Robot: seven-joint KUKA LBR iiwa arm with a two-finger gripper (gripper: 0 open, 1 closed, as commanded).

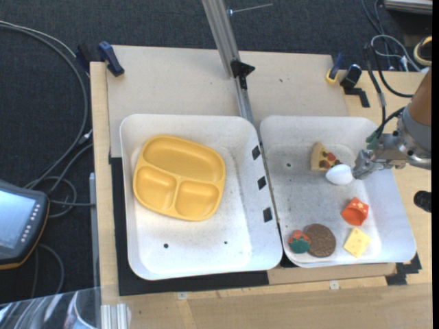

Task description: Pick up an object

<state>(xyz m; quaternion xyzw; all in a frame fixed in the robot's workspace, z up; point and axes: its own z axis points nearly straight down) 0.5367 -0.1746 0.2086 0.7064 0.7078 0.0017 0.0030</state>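
The gripper (pixel 359 168) sits just right of the egg (pixel 338 175), touching or nearly so; how far it is open I cannot tell. The pizza slice (pixel 322 157) lies just up-left of the egg. This looks like the approach; next, closing squarely around it.

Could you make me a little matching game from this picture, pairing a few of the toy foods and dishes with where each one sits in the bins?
Things:
1. yellow divided plate
2. white egg
3. brown cookie
4. yellow cheese wedge

Places:
A. front right corner of the right bin
B. left bin
C. beside the gripper, next to the pizza slice
D. front of the right bin, beside the tomato

Pairs: 1-B, 2-C, 3-D, 4-A
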